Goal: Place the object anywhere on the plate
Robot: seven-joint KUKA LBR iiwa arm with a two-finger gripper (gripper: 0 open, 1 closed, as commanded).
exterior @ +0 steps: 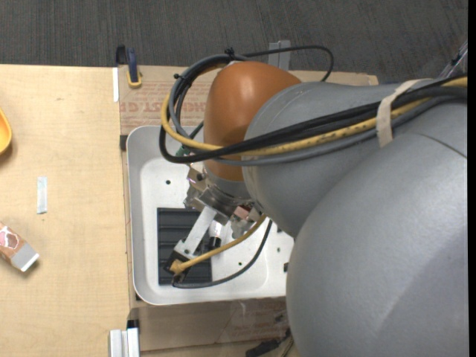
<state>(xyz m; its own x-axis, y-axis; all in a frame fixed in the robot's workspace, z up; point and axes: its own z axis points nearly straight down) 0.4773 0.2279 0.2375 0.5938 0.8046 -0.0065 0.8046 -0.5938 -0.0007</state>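
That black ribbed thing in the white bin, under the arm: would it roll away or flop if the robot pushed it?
The black ribbed thing looks flat and rectangular, lying flush on the white bin, so it would probably slide, not roll. Its straight edges suggest it is stiff. The ridges might give some grip, though the arm hides much of it.

Pale wooden bench top [67,274], white bin [145,199] resting on it at its right side, small grey strip [42,195] lying left of bin, red-and-grey packet [16,250] near left edge, orange object [4,132] cut off by left edge
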